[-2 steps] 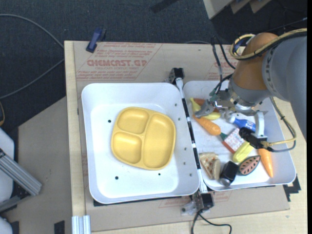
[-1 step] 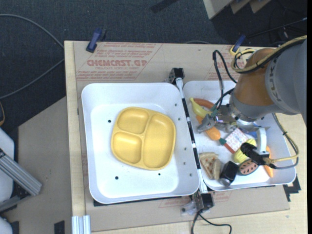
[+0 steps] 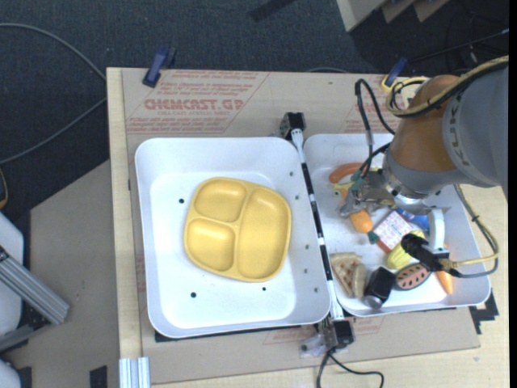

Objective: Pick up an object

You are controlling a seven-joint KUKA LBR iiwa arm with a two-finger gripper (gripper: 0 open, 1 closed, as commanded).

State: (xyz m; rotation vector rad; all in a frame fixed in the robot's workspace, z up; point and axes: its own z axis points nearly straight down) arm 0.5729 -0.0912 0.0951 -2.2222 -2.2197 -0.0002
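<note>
Gripper [image 3: 361,194] low over the cluttered right bin [image 3: 323,148] — state of grasp cannot be told.

Nearest candidate: small orange piece [image 3: 363,221] just below the tool; red-orange piece [image 3: 347,171] just above it; card [image 3: 391,229] beside, toward the arm. Yellow plate [image 3: 237,228] well apart in the left bin [image 3: 153,217]. Best to centre on one item only — clear of neighbours — then descend straight, close firmly, lift slowly.

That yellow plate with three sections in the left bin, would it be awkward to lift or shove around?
Probably stiff: the yellow divided plate holds its moulded shape, lying flat in the left bin. It looks like light plastic, so a push would likely slide it across the smooth white floor. Its wide, low rim may give fingers little to pinch.
</note>
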